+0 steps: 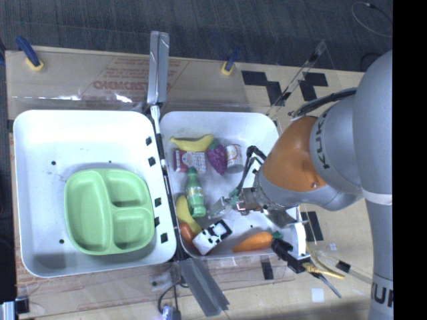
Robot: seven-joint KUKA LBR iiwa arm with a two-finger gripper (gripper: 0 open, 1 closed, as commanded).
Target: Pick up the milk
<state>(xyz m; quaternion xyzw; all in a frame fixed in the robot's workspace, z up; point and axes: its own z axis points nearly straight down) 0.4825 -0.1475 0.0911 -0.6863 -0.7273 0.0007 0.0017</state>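
The milk (211, 237) is a small white carton with black cow patches. It lies on its side at the front edge of the right bin (267, 122), between a tomato-like orange piece (186, 232) and a carrot (253, 242). My gripper (227, 207) hangs low in the right bin, just above and slightly right of the carton, close to the green bottle (195, 195). The view shows nothing held in it. The arm's orange band (293, 165) covers the right part of the bin.
The right bin also holds a banana (192, 142), a red and white packet (189, 160), purple grapes (217, 159), a can (233, 155) and a second yellow fruit (183, 211). A green divided plate (110, 211) sits in the left bin (40, 132).
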